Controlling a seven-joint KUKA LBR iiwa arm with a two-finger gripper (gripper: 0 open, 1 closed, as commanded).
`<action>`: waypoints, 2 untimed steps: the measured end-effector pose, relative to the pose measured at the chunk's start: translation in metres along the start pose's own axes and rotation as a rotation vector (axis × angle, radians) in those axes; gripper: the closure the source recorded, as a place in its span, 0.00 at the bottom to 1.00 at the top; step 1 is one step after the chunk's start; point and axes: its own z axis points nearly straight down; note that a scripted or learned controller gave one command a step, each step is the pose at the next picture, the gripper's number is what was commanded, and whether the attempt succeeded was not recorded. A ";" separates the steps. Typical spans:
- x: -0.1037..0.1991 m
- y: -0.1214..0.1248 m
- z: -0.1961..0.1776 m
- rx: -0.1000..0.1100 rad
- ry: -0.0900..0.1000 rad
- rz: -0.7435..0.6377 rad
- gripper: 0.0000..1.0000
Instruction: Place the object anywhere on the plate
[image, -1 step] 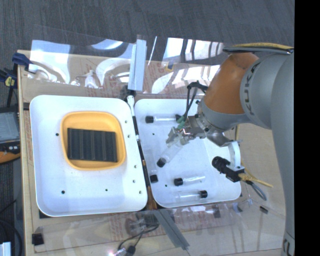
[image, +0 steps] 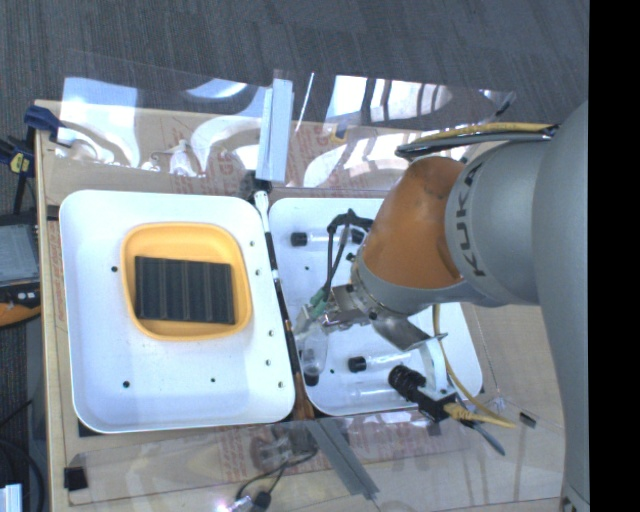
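Camera view: arm (image: 450, 240) hangs over right bin (image: 300, 215), likely seeking the object; jaws' state unclear. Yellow plate (image: 185, 245) waits at nine o'clock.

- left white bin (image: 100, 390): shallow, rounded corners, small dark holes dotted across its floor
- right white bin (image: 300, 215): right beside the left one, rims almost touching along a dark centre seam
- counter (image: 200, 470): brownish top under both bins, clear sheet over it catching window glare along the far edge
- grey metal bracket (image: 275, 130): upright at the far edge, above the seam
- grey carpet (image: 150, 40) beyond the counter
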 end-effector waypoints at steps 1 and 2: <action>0.010 0.054 0.000 -0.001 0.000 -0.065 1.00; 0.010 0.054 0.000 -0.001 0.000 -0.065 0.00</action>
